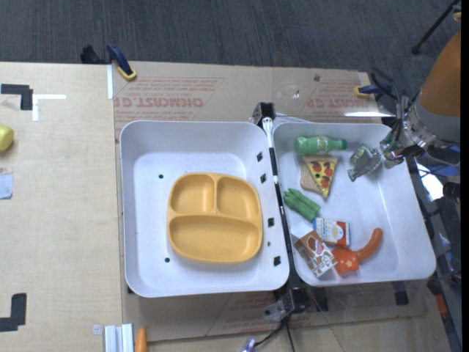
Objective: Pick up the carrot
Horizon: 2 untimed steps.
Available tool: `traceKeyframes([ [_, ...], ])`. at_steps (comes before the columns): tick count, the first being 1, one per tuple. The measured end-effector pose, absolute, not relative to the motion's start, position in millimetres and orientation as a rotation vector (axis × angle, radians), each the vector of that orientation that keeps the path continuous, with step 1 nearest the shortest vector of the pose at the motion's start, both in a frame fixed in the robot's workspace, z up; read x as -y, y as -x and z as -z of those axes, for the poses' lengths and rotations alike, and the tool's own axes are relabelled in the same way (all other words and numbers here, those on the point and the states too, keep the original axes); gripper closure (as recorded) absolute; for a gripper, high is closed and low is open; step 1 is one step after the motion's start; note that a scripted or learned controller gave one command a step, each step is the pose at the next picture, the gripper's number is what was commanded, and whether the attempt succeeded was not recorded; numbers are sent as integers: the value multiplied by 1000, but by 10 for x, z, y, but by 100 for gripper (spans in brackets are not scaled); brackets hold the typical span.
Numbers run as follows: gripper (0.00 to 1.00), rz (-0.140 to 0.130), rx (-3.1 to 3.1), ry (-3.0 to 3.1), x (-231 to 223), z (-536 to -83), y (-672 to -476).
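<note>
The orange carrot (347,260) lies near the front of the right bin (407,218), against a red-orange sausage (370,241) and a snack packet (315,255). My gripper (361,162) hangs over the back right part of that bin, to the right of the pizza slice (319,174). It is open with nothing between its fingers. It is well behind the carrot and apart from it.
In the right bin there are also a green bottle (319,144), a green pea pod (302,202) and a small carton (332,231). The left bin (139,196) holds a yellow divided plate (215,217). A yellow object (4,138) sits on the bench at far left.
</note>
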State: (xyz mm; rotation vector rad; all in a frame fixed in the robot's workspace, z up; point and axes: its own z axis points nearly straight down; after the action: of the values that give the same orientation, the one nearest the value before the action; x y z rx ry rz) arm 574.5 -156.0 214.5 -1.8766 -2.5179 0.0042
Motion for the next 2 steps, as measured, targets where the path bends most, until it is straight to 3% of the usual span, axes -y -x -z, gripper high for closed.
traceKeyframes([
  [1, 0, 1, 2303, 2141, 1071, -933, -6068],
  [2, 100, -3, 2308, 2140, 1081, -1033, -6075],
])
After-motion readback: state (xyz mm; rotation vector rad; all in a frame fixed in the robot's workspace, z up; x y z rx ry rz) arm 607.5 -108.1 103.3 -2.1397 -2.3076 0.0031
